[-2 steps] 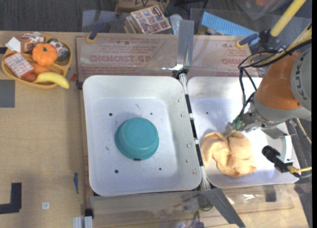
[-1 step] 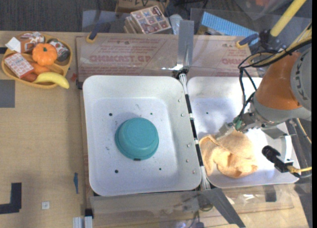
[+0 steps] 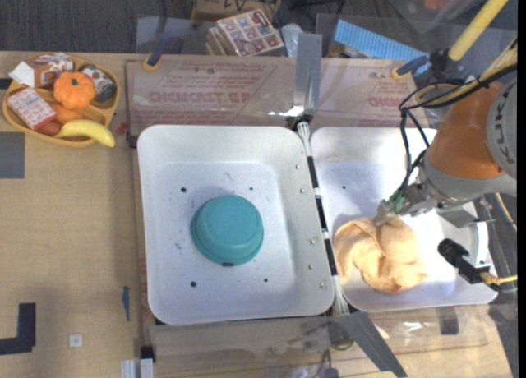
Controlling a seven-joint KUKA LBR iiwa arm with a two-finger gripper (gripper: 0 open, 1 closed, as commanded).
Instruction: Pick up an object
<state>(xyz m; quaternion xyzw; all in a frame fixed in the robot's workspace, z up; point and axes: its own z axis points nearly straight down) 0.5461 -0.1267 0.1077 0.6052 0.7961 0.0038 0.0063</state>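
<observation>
**Gripper at the cloth's upper edge**

The gripper (image 3: 393, 208) sits low in the right bin (image 3: 362, 163), touching the top of the tan cloth (image 3: 382, 255). The cloth's bulk lies below and slightly left of it, bunched toward the bin's near wall. Whether the gripper is spread or closed cannot be told. The teal bowl (image 3: 228, 229) is well apart in the left bin (image 3: 164, 163).

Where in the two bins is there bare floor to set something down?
Left bin: bare all round the teal bowl, widest at its far side. Right bin: bare far half; the near half is crowded by the tan cloth and end effector.
</observation>
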